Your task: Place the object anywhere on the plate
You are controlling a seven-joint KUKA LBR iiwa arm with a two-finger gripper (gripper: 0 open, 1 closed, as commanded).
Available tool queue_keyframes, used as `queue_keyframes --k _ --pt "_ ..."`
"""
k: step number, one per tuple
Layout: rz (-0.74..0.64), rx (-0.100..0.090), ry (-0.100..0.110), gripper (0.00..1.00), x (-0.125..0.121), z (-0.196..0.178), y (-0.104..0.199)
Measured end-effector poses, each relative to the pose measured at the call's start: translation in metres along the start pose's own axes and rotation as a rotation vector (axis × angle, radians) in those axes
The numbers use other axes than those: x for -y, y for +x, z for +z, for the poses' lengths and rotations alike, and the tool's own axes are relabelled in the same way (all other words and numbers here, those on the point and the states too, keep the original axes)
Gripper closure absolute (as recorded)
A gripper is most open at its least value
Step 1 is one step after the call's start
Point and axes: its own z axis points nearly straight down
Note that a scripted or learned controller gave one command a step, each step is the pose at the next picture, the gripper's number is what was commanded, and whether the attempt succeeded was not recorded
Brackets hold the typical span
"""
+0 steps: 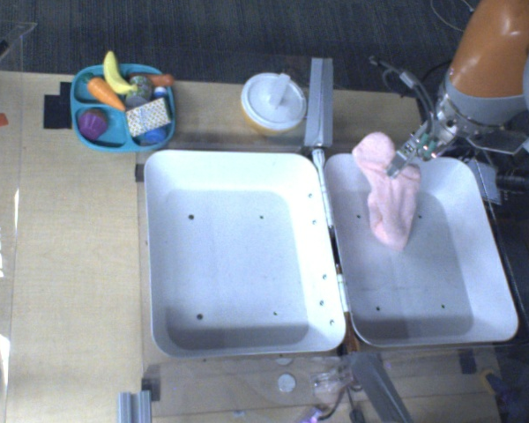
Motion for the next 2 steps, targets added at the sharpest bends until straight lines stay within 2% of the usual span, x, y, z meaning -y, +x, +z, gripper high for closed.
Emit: queue_keyframes --k 1,2 --pt "-0.002 0.0 0.001 1.0 -0.002 0.028 0.0" --pt "-0.404 0.001 -0.002 1.0 -0.017 0.03 0.043"
